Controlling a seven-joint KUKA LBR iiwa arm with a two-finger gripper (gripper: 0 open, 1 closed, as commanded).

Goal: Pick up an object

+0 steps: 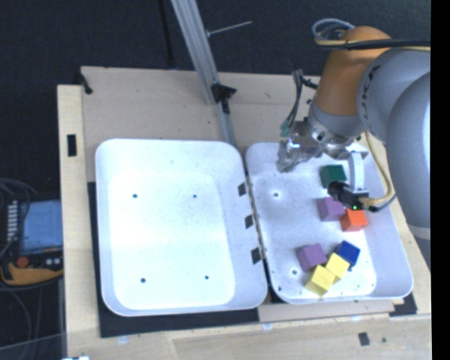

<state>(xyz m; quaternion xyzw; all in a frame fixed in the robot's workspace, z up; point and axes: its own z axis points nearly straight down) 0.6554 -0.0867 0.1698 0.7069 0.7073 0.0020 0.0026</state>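
Note:
The right bin (pixel 285 201) holds several small blocks. A green block (pixel 332 175) lies near its back, with a purple block (pixel 331 208) and an orange block (pixel 354 218) in front of it. Nearer the front sit another purple block (pixel 310 256), a blue block (pixel 347 252) and two yellow blocks (pixel 329 271). My gripper (pixel 288 158) hangs over the back left part of the right bin, left of the green block. Nothing shows between its fingers.
The left bin (pixel 169 223) lies beside the right one, their rims meeting at the middle. A slanted metal post (pixel 199 51) rises behind the bins. A blue device and cables (pixel 30 235) sit off the bench at the left.

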